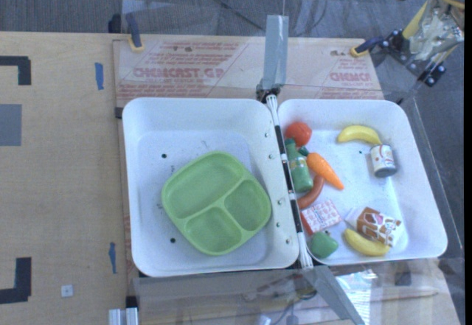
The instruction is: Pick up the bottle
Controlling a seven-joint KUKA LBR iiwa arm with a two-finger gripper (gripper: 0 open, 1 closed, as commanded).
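Observation:
The bottle (299, 167) is small and green with a label. It lies in the right bin (420, 191) against the divider, its cap pointing to the back. A red tomato (299, 132) touches its far end, and an orange carrot (324, 171) lies along its right side. A red sausage (310, 194) sits just in front of it. My gripper (432, 51) hangs at the top right, outside the bins and far from the bottle. It is blurred and holds nothing that I can see.
The right bin also holds two bananas (359, 134) (365, 242), a can (382, 160), a pink packet (321, 217), a small carton (378, 225) and a green pepper (323, 245). A green divided plate (215, 202) lies in the left bin (147, 132).

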